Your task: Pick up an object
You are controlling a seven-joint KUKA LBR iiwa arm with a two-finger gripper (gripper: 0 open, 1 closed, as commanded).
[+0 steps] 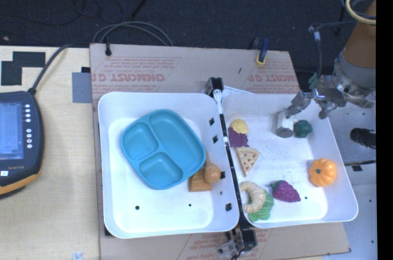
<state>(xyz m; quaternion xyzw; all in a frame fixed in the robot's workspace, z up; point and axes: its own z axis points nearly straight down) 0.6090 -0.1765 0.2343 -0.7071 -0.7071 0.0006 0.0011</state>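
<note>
A: White plastic is seen first from the overhead camera: two shallow bins are set side by side on the counter [55,68], on a cardboard sheet [184,68]. In the left bin [123,203] a blue divided plate [163,148] is laid at a slant, and just beside its lower right edge a tan block with a small round piece [206,177] is found.

B: And the right bin [344,203]?

A: Toy foods are scattered in it. Near the divider a yellow piece over a purple one [237,133] is seen, a waffle-like wedge [248,160] below them, and a pale ring on something green [256,198] at the near edge. A purple grape bunch [285,191] is placed just beside that, and an orange pumpkin [323,172] is set apart, toward the right wall.

B: The arm?

A: The grey arm [359,62] is reached in from the right, and the end effector [293,125] is lowered over the far part of the right bin. A dark green object [302,128] is seen right at its tip, touching or just beside the pale finger [284,127]. Whether that object is gripped cannot be told; how far the end effector is opened cannot be told either, since only one finger is made out clearly.

B: Anything outside the bins?

A: A control pendant [15,136] is rested at the left edge of the counter, with black cables [135,28] trailed over the dark floor behind.
</note>
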